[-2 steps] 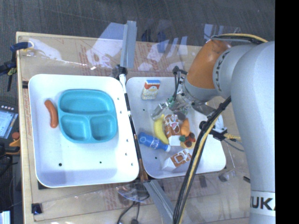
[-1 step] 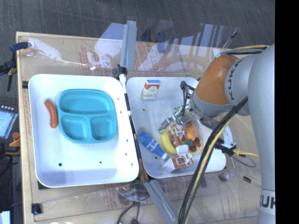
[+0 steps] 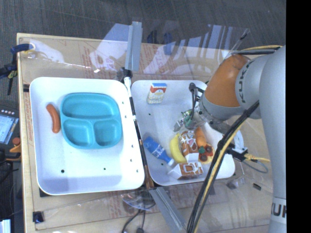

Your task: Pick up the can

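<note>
The grey arm [image 3: 257, 96] is reaching in from the right over the right one of the 2 white bins, and its orange band [image 3: 224, 81] is showing above the wrist. The gripper [image 3: 187, 120] is hanging low over the middle of the right bin [image 3: 146, 93], just on the far side of a cluster of items; it is seen from above against clutter, so whether it is open or closed cannot be told, and nothing is visibly being held in it. What is looking like the can [image 3: 187, 142], a brown and white labelled item, is lying just near of the gripper, with a yellow banana [image 3: 177, 149] touching it on its left and an orange carrot-like piece [image 3: 200, 137] sitting on its right. A small brown and white box [image 3: 190, 169] is resting nearer still, close to the bin's near wall. A blue bottle [image 3: 157, 149] is lying tilted to the left of the banana, and a small carton [image 3: 157, 93] is sitting well apart at the far left corner of this bin. In the left bin [image 3: 39, 169], a blue tray [image 3: 92, 118] with 3 compartments is lying with a sausage [image 3: 53, 118] just beside it on the left. A black cable [image 3: 214, 178] is crossing the right bin's near right corner.
</note>
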You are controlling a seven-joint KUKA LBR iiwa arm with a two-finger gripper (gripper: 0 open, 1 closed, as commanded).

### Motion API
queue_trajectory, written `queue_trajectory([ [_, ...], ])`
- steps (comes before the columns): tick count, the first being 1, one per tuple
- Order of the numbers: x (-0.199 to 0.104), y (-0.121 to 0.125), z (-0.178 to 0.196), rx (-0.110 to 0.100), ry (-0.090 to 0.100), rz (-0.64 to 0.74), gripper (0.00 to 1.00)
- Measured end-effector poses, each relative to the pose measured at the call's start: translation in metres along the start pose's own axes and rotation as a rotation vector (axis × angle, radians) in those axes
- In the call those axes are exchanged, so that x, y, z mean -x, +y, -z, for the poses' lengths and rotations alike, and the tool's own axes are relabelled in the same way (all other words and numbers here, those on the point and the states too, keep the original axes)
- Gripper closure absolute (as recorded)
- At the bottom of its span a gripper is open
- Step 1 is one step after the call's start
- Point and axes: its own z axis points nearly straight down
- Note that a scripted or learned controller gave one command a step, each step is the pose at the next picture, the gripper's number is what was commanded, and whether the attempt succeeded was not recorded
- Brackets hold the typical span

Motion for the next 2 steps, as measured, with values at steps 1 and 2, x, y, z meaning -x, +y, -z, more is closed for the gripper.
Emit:
queue_trajectory([
  [1,-0.044,-0.004,0.125,0.003,-0.003,-0.017,1.00],
  [2,-0.045,0.017,-0.006,0.000,-0.001,-0.071,1.00],
])
